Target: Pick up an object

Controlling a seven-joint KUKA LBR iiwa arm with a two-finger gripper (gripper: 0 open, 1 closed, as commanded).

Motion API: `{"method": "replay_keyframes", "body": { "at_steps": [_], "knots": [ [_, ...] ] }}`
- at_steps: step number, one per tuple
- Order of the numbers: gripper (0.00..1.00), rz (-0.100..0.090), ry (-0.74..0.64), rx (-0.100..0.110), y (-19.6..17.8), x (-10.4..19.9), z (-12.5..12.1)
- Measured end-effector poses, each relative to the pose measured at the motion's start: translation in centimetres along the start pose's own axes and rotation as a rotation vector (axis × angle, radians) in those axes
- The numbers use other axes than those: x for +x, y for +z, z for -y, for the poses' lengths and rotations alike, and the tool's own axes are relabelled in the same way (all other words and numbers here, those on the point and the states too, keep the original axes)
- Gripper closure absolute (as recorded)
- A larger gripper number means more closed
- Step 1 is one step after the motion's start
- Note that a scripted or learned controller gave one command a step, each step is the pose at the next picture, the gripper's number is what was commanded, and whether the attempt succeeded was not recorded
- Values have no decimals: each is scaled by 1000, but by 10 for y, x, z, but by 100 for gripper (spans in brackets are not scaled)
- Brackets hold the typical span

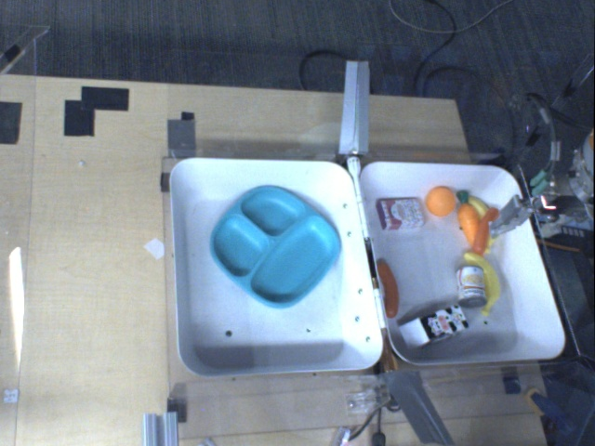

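The right bin (521, 342) holds several small objects. A maroon and white packet (400, 214) lies at its back left, with an orange (441, 201) beside it. An orange carrot (475, 229) lies near the back right, and a yellow banana (489, 282) curves around a small can (470, 288). A brown sausage (389, 286) lies along the left wall, and a black and white carton (441, 324) sits at the front. My gripper (507, 217) hangs over the bin's right rim, just right of the carrot. Nothing shows as held.
The left bin (195, 342) holds a blue divided plate (275, 244). A metal post (355, 110) stands behind the wall between the bins. Cables and arm hardware (562, 189) crowd the right edge. Bare wooden bench (84, 277) stretches to the left.
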State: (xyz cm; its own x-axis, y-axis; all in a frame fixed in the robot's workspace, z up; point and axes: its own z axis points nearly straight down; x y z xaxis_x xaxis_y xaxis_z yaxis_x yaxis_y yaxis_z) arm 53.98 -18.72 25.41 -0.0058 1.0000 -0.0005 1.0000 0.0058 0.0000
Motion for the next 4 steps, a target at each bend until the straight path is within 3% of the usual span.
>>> {"method": "replay_keyframes", "body": {
  "at_steps": [1, 2, 3, 4],
  "knots": [
    [0, -1, 34, 2, 102, 65, -26],
    [0, 0, 99, -15, 160, 71, -111],
    [100, 3, 95, -16, 149, 70, -112],
    [100, -1, 195, -1, 98, 89, -77]
  ]
}}
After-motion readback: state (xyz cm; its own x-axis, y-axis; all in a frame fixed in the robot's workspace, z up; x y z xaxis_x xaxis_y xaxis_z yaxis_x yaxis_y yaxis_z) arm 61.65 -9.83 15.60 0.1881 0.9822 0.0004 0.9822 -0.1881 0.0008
